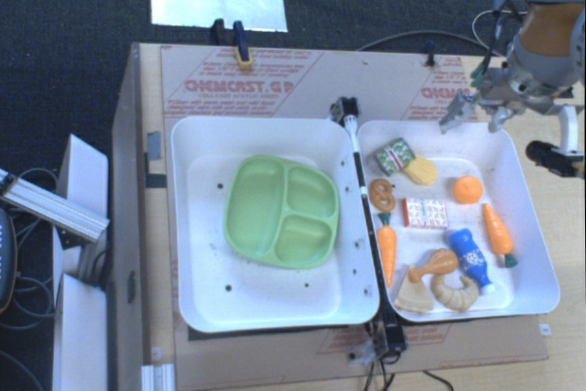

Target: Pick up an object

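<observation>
The arm reached in from the right, its orange band (552, 30) high above the bench, and the gripper (478, 113) hung over the far right corner of the right bin (531, 288); its two fingers (453, 114) stood apart with nothing between them, pointing down above the bin's rim. The left bin (197, 288) held a pale green divided tray (282, 211), lying a little askew near its middle. The right bin carried the toy food: a green packet (395, 155) touching a yellow wedge (422, 170) near the far side; an orange ball (468, 190) to their right; a pretzel (382, 193) against the left wall; a red and white box (425, 213) near the centre; one carrot (386, 252) along the left wall and another carrot (498, 232) towards the right wall; a blue bottle (471, 259) between them, lying tilted; a drumstick (434, 266) just beside the bottle; a croissant (456, 290) and a pale sandwich wedge (414, 296) at the near edge; all of these lay well apart from the gripper.
</observation>
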Tool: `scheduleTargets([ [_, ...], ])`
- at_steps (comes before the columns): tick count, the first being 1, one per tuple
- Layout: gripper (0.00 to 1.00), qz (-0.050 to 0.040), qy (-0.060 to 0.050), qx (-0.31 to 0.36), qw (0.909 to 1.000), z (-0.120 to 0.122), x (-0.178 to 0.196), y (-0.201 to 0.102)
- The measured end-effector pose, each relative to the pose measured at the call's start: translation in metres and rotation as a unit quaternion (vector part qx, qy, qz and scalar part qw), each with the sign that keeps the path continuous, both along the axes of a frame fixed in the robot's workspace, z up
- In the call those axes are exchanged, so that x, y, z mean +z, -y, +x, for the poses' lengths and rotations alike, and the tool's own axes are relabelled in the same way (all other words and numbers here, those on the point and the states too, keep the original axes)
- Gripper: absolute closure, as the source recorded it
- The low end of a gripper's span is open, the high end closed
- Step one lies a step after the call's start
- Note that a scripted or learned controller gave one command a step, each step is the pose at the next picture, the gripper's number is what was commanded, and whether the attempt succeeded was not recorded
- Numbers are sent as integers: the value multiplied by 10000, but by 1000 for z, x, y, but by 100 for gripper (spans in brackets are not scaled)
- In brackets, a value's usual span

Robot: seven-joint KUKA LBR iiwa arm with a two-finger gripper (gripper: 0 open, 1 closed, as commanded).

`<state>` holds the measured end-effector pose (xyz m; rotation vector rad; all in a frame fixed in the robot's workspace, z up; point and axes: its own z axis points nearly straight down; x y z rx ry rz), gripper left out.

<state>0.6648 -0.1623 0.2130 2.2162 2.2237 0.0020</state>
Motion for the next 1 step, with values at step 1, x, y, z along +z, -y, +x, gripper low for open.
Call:
scheduleTargets([
  [1,0,2,-18,-10,10000,-39,-109,25],
])
